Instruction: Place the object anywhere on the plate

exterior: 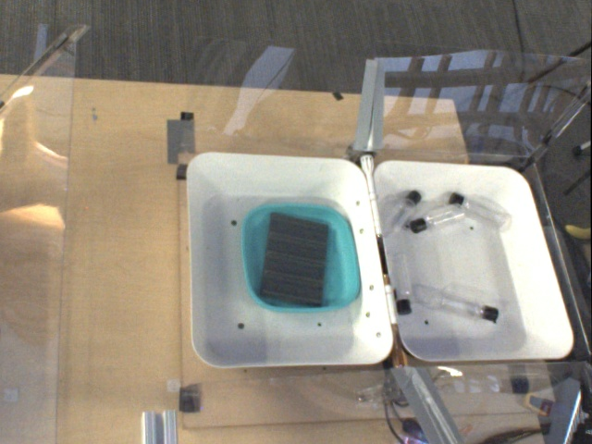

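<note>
A teal plate (344, 257) sits in the middle of the left white bin (215, 276). A dark grey ribbed rectangular block (295, 258) lies flat on the plate, slightly tilted, covering most of its centre. In the right white bin (527, 276) lie several clear plastic tubes with black caps: one pair near the top (442, 216) and one near the bottom (453, 302).
The two bins stand side by side on a wooden bench (92, 276). A metal post (368, 109) rises behind the seam between them. Clear panels and metal framing stand at the back right and along the front edge.
</note>
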You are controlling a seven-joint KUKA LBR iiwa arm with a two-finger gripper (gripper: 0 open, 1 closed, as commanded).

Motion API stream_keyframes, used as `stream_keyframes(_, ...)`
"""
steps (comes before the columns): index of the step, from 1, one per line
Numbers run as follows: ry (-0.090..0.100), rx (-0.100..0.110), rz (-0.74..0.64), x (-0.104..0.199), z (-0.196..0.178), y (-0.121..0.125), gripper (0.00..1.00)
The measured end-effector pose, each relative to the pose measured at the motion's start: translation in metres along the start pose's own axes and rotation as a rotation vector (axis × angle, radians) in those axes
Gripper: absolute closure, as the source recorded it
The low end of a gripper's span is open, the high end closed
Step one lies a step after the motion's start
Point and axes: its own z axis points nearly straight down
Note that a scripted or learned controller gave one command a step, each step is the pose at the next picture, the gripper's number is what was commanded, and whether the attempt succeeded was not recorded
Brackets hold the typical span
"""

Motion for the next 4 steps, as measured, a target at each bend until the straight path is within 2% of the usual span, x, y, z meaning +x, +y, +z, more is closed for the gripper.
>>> stream_keyframes(4,-0.001,0.0,-0.002,0.0001,0.0002,-0.0003,0.0)
